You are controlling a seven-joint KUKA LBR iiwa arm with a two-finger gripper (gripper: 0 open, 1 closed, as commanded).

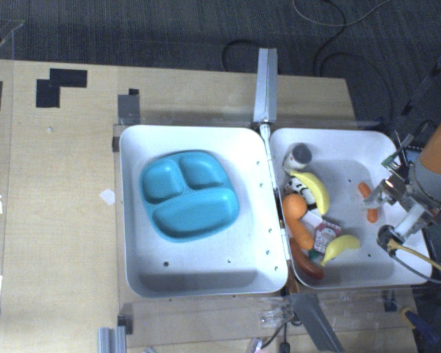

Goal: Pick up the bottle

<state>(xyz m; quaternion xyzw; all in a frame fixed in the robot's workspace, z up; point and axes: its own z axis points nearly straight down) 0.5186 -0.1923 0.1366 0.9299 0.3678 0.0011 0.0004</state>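
The bottle [300, 157] lies in the right bin [353, 142], near its back left corner. Its grey cap faces up, and its body runs under a yellow banana [314, 190]. My gripper [378, 201] is low over the right side of the same bin, roughly a hand's width to the right of the bottle and apart from it. The grey arm with its orange band [437, 153] comes in from the right edge. Nothing shows held in the gripper.
An orange [294, 207], a second banana [340, 246], a small red-and-white box [324, 235] and a dark red item [309, 265] crowd the right bin's left side. Two small orange pieces [364, 190] lie near the gripper. A blue divided tray [189, 193] sits in the left bin [132, 219].
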